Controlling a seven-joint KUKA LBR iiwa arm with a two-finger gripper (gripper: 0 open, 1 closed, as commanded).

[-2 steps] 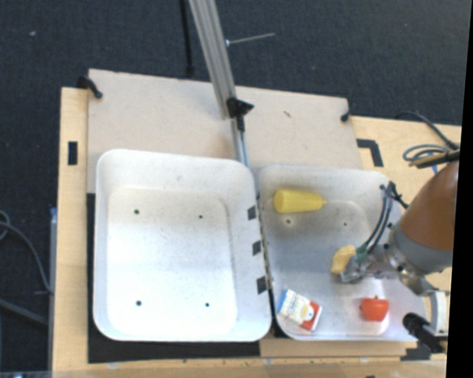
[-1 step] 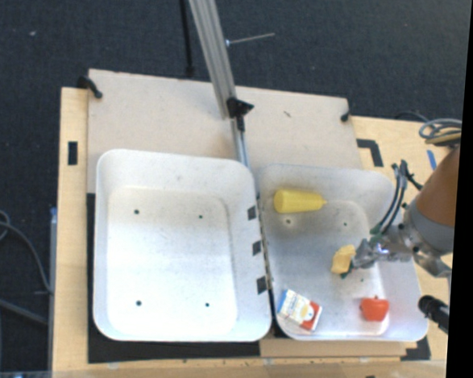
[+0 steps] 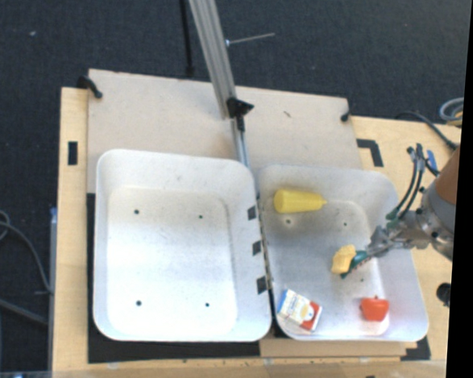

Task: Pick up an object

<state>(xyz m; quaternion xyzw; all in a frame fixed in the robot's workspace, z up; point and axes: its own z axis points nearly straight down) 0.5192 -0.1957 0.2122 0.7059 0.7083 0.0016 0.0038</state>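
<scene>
The right bin (image 3: 397,199) holds several objects. A yellow cone-shaped piece (image 3: 298,201) lies near its back left. A small yellow block (image 3: 343,259) sits in the middle. A red pepper-like toy (image 3: 374,308) rests at the front right, and a small red and white carton (image 3: 299,310) lies at the front left. My gripper (image 3: 363,258) reaches in from the right, its tips right beside the small yellow block and touching or nearly touching its right side.
The left bin (image 3: 116,176) stands beside the right one. A slanted metal pole (image 3: 216,53) rises from the back of the bench between the bins. Cables (image 3: 416,168) hang near the arm at the right.
</scene>
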